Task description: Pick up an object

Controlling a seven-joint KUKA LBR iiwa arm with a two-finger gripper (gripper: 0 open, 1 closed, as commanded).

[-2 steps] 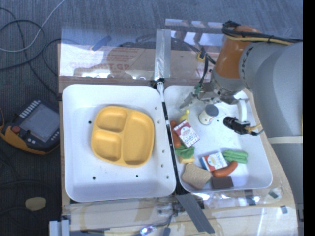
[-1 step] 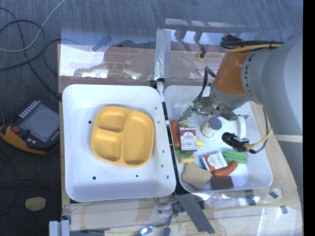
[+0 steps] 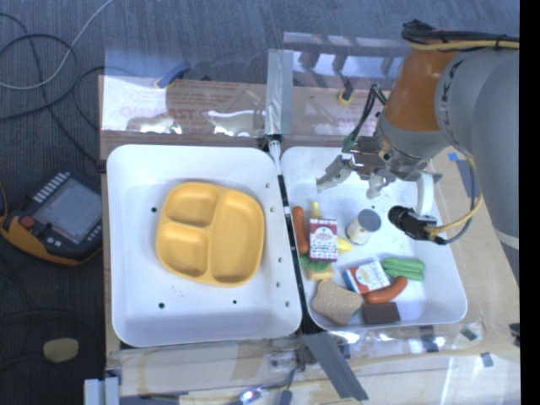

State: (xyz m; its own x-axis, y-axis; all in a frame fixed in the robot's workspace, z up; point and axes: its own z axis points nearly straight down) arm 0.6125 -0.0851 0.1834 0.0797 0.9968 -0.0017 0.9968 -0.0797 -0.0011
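- Grey arm holds its claw [image 3: 359, 169] over the right bin [image 3: 439, 306], fingers spread wide, nothing in them.
- Small can [image 3: 364, 224] lies just below the claw, near the red box [image 3: 323, 240].

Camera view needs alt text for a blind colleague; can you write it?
A grey robot arm with an orange band hangs its gripper above the right white bin of toy food. The left white bin holds a yellow divided plastic plate.

Dark blue-grey carpeted floor [image 3: 169, 24] surrounds the counter [image 3: 135, 108]. A thin white cable [image 3: 101, 11] snakes across it beyond the counter's far-left corner; an orange-and-black handheld control pendant [image 3: 55, 218] lies off its left edge.
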